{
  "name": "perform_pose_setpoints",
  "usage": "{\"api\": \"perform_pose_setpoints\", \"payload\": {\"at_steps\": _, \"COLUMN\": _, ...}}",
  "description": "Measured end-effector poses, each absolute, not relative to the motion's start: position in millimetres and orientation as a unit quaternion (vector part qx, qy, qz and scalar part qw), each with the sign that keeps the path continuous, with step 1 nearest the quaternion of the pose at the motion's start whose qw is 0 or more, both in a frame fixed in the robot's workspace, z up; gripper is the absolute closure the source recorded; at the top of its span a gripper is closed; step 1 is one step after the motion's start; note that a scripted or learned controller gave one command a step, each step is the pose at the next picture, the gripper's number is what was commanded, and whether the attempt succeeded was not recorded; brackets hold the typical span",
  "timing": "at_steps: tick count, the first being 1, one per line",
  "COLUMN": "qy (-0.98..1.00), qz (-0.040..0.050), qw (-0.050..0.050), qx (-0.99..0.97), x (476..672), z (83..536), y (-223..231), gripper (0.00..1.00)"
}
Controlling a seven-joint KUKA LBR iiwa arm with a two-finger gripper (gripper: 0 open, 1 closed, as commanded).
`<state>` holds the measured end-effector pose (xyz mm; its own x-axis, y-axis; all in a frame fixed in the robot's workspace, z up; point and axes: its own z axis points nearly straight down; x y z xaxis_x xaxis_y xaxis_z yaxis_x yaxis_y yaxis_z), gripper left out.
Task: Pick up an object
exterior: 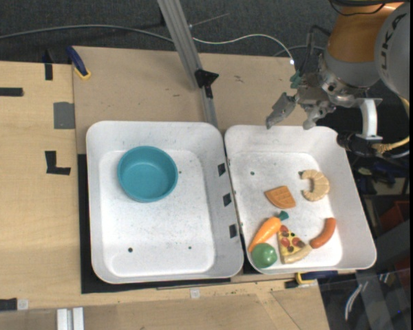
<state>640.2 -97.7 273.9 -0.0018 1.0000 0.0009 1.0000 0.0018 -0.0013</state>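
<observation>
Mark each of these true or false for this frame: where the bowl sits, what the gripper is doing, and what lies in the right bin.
1. The blue bowl sits in the left bin. True.
2. The gripper holds the carrot. False: its open fingers hold nothing, above the right bin's far edge.
3. The green ball lies beside the pizza slice. True.
4. The sausage lies in the bowl. False: it lies in the right bin.

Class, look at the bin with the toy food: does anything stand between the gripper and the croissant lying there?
Nothing visible does. The gripper hangs open above the far rim of the right bin, and bare bin floor lies between it and the croissant.
</observation>
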Motion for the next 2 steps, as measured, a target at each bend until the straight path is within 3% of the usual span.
{"api": "perform_pose_setpoints", "payload": {"at_steps": 1, "qy": -0.708, "qz": 0.0004, "qw": 0.001, "qx": -0.706, "x": 640.2, "z": 273.9, "y": -97.8, "gripper": 0.00}}
{"api": "perform_pose_setpoints", "payload": {"at_steps": 2, "qy": -0.707, "qz": 0.0028, "qw": 0.002, "qx": -0.707, "x": 644.3, "z": 216.9, "y": -105.8, "gripper": 0.00}}
